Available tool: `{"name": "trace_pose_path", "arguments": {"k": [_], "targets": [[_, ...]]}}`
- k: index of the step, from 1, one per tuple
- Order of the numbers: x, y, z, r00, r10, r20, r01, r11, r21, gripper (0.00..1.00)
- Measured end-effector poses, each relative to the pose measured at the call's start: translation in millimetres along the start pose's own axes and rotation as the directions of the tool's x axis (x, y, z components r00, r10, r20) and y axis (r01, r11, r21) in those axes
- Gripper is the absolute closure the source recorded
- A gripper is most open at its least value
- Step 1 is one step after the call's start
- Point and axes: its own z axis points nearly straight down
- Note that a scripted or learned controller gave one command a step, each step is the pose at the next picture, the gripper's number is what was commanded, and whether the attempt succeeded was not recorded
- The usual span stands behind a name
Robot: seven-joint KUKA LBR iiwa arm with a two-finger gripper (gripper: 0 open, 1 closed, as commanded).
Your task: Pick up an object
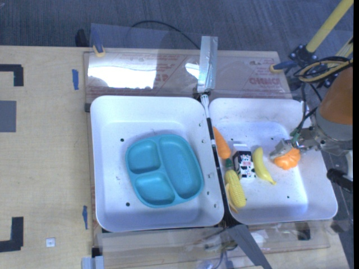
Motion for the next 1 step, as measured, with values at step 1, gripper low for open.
{"name": "trace_pose_path", "arguments": {"k": [1], "targets": [[54.9, -17.3, -121.8, 1.000, 0.027, 0.001, -0.027, 1.000, -0.008, 1.00]]}}
